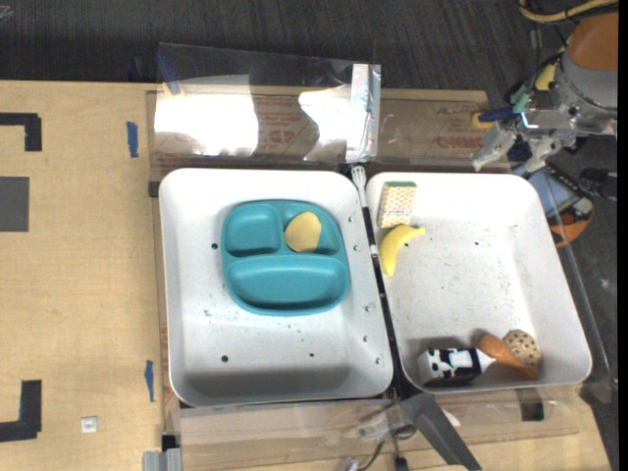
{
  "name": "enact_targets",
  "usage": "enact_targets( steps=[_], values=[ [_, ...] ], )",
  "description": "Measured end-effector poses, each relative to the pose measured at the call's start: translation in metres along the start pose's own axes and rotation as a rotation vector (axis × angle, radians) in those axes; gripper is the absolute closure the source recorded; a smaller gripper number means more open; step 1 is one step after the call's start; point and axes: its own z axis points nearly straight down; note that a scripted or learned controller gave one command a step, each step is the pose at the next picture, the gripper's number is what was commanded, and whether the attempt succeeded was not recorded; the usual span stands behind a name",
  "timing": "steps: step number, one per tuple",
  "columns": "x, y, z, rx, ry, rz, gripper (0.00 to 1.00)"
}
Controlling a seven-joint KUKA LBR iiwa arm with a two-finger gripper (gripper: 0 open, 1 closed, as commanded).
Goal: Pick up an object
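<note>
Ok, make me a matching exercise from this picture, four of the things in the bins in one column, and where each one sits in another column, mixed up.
Things:
1. banana
2. yellow round piece
3. black and white cow toy
4. small patterned box

Places:
A. near edge of right bin
B. top right compartment of teal tray
C. far left corner of right bin
D. right bin, just below the box

Pairs: 1-D, 2-B, 3-A, 4-C

The grey arm with its orange band [592, 47] is cut off by the right edge; its gripper [510, 145] is too small to read.
</note>
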Motion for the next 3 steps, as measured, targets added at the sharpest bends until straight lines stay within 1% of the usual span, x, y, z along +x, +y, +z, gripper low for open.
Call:
enact_targets(
  steps=[1, 2, 3],
  values=[
    [0.014, -0.11, 0.113, 0.006, 0.001, -0.132, 0.0],
    [0.055, -0.106, 0.171, -0.006, -0.002, -0.059, 0.0],
    [0.032, -0.003, 0.173, 0.0, 0.0, 0.307, 0.0]
  ],
)
